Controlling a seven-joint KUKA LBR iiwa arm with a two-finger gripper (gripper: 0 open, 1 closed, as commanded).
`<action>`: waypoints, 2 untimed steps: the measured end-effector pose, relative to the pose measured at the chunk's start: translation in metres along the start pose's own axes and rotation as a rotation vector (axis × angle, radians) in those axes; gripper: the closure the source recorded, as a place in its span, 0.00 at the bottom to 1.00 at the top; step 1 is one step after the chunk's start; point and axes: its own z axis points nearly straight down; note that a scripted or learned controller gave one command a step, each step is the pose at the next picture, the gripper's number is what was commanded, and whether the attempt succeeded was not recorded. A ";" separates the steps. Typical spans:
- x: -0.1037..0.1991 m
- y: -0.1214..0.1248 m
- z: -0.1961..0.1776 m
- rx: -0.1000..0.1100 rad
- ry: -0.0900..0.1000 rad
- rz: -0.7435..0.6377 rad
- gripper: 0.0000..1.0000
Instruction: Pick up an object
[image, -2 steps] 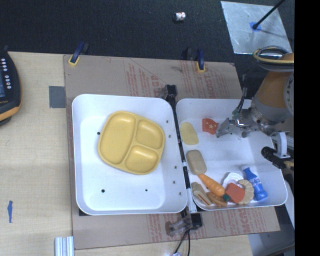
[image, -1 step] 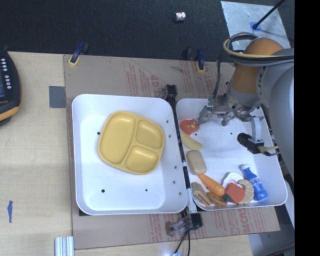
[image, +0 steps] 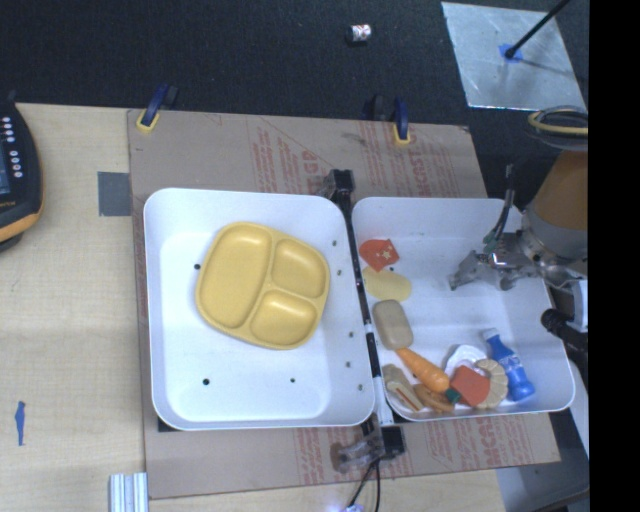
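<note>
The right bin (image: 440, 215) holds a pile of toy food: a red piece (image: 378, 253) at its upper left, a pale yellow piece (image: 388, 287) below it, a tan oblong (image: 393, 324), an orange carrot (image: 424, 369), a red block (image: 470, 384) and a blue bottle (image: 507, 363) at the lower right. My gripper (image: 482, 272) hangs over the right side of this bin, its fingers spread open with nothing between them. It sits well right of the red and yellow pieces and above the blue bottle.
The left bin (image: 170, 330) carries a yellow divided plate (image: 263, 284). A black divider with clamps (image: 343, 185) runs between the bins. A teach pendant (image: 15, 175) lies at the far left of the bench. The arm's orange band (image: 565, 190) is at the right edge.
</note>
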 end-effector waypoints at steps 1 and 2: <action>0.053 -0.084 -0.004 0.003 0.008 -0.008 0.00; 0.104 -0.115 0.000 -0.009 0.003 -0.013 0.00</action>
